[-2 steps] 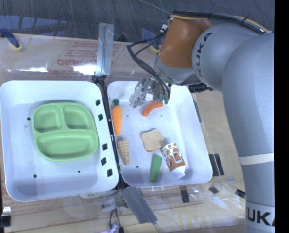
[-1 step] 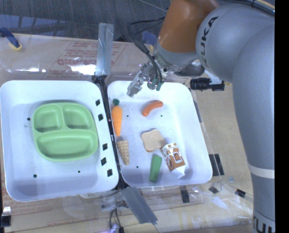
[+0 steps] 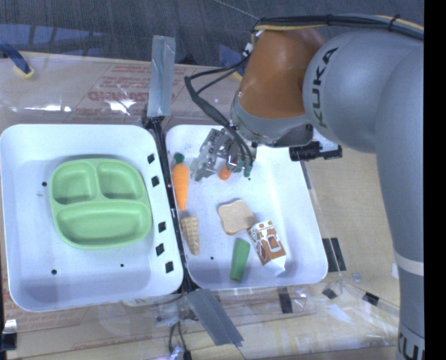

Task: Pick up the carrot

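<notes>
The carrot (image 3: 180, 185) is orange with a green top. It lies lengthwise along the left wall of the right bin (image 3: 305, 223), with its green end pointing to the far side. My gripper (image 3: 223, 158) hangs over the far part of that bin, a little to the right of the carrot's top and apart from it. A small orange-red thing (image 3: 225, 175) shows just below the gripper, and I cannot tell what it is. Nothing of the carrot is covered by the arm.
In the right bin lie a corn cob (image 3: 190, 234), a slice of toast (image 3: 235, 217), a green cucumber piece (image 3: 240, 259) and a snack packet (image 3: 268, 243). The left bin (image 3: 20, 201) holds a green divided plate (image 3: 100, 201). The arm's bulk covers the bin's far right.
</notes>
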Motion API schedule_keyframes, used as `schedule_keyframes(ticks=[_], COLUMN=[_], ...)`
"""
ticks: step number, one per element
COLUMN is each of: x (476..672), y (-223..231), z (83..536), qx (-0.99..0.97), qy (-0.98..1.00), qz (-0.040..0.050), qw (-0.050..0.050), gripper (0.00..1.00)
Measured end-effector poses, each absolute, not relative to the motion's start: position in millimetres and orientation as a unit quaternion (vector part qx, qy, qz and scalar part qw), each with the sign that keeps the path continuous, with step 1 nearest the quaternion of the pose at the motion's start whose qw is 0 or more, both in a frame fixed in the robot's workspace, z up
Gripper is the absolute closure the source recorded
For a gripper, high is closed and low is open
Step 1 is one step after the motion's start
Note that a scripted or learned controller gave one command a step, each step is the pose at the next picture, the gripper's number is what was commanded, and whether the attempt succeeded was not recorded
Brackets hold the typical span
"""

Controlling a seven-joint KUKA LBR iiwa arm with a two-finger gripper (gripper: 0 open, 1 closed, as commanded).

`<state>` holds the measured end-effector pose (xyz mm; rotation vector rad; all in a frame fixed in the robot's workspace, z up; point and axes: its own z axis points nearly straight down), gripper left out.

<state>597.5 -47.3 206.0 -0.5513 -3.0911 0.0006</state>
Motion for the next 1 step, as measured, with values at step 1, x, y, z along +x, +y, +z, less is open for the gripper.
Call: schedule_keyframes(ticks=[1], x=[631.6], y=[1.1], z=[202.9], qx=[-0.365], qy=[-0.931], qz=[0.0000], qw=[0.000], gripper=[1.00])
